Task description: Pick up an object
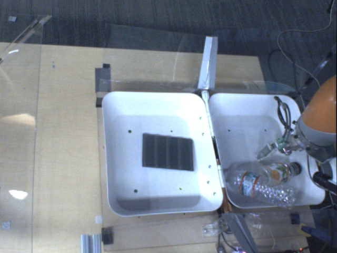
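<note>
A crumpled clear plastic bottle [259,186] with a coloured label lies along the near side of the right bin [237,115]. Just behind it sits a smaller clear item with a dark cap [284,171]. My gripper [275,148] hangs low in the right bin, directly above and behind these two, at the end of the grey arm with the orange band [320,111]. I see nothing clearly held in it. A flat dark ridged rectangle [168,152] lies in the middle of the left bin [121,120].
The two white bins meet at a shared wall [210,141]. A metal post [208,62] stands behind that junction. Cables [284,112] hang along the right bin's far right corner, close to the arm. Wooden benchtop [52,141] stretches to the left.
</note>
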Tool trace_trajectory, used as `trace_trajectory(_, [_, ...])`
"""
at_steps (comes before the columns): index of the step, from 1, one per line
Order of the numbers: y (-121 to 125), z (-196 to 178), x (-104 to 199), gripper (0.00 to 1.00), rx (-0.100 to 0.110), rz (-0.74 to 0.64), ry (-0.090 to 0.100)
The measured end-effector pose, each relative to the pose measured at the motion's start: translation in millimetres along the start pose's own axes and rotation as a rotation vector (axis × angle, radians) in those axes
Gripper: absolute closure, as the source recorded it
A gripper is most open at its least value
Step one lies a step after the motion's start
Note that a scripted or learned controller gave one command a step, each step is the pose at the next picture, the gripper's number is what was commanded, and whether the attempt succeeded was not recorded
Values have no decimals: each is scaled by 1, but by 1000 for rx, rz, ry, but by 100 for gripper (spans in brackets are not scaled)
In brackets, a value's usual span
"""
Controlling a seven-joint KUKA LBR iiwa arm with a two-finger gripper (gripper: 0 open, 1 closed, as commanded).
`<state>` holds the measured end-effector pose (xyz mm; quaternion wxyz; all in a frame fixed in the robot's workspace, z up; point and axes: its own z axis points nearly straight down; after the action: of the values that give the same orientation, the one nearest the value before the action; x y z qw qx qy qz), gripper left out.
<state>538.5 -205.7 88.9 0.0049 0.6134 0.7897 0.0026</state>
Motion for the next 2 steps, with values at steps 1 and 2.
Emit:
trace_trajectory(1, [-37,-1,9,0,-4,-229,-3])
trace_trajectory(2, [-33,-13,10,100,-12,-229,-6])
